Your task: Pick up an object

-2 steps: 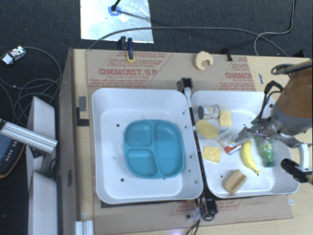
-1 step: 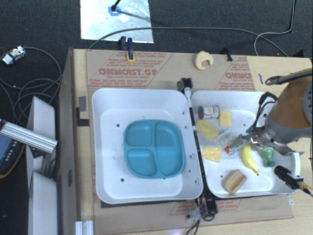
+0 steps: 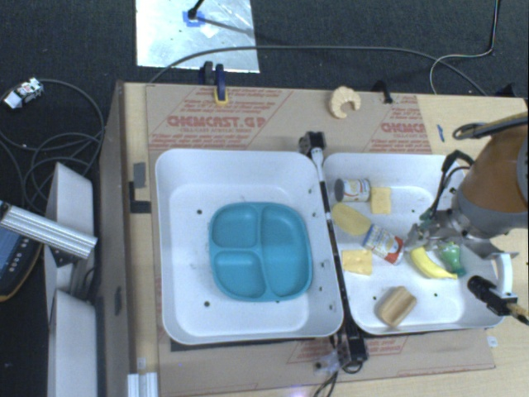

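The right bin [image 3: 413,168] holds several small items: a small can [image 3: 354,190], a yellow square block [image 3: 380,200], a yellow wedge [image 3: 351,219], a red and white packet [image 3: 384,244], another yellow piece [image 3: 357,260], a banana [image 3: 431,264], a green item [image 3: 452,257] and a tan bread-like block [image 3: 396,305]. My gripper [image 3: 428,231] hangs low over the right part of this bin, just above the banana and right of the packet. Nothing shows clearly in its grasp.
The left bin [image 3: 190,180] carries a blue divided plate [image 3: 260,251]. The grey and orange arm [image 3: 496,188] covers the right bin's right side. A tan croissant-like item [image 3: 345,102] lies on the cardboard behind the bins. A black divider [image 3: 324,213] runs between the bins.
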You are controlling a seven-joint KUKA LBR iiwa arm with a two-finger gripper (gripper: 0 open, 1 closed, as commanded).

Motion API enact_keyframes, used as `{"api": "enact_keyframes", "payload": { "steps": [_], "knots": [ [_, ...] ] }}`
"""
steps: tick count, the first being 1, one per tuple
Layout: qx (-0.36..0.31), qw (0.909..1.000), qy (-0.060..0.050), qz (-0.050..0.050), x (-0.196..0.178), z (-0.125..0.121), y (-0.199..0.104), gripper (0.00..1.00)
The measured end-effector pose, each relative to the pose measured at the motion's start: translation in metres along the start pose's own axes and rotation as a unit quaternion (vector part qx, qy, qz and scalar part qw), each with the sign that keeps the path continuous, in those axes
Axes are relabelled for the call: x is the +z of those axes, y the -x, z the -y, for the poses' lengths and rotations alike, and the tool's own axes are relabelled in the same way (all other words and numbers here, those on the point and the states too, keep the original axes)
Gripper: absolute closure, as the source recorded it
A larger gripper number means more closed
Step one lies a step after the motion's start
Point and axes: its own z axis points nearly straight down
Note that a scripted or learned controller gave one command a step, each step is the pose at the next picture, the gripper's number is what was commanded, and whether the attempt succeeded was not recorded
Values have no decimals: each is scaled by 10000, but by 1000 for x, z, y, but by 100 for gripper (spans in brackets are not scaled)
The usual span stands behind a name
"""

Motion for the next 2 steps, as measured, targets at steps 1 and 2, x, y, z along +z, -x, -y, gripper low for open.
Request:
{"api": "enact_keyframes", "payload": {
  "steps": [1, 2],
  "knots": [
    [18, 10000, 21, 26, 10, 10, -61, 100],
    [0, 10000, -58, -12, -85, -17, -140, 100]
  ]
}}
